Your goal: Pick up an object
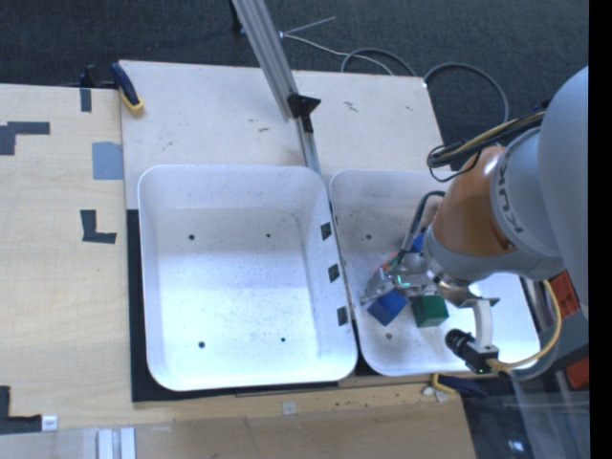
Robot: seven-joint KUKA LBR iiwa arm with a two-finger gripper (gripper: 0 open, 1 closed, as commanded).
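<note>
Start at the near edge of the tabletop (382,142). There you see the two white bins side by side. The left bin (239,185) shows bare, speckled floor with four small dark dots. The right bin (368,204) holds the objects and the arm's working end.

In the right bin, near its front edge, locate the green block (430,311). Just beside it, toward the divider between the bins, sits the blue block (386,307), tilted on a corner. Small reddish and grey items lie touching the blue block's far side; they are too small to identify.

The pincer (402,277) sits directly over this cluster, close above the blue block. Its fingers are hidden among the objects, so you cannot tell whether it is released or clenched, nor whether anything sits between them.

Above the pincer, note the orange band (469,218) and the grey arm (555,189) entering from the right edge.

Farther back, a slanted metal rail (273,51) crosses the far edge of the tabletop. A yellow-and-blue clamp (127,89) sits at the far left corner, and thin cables (459,79) loop past the far right corner.
</note>
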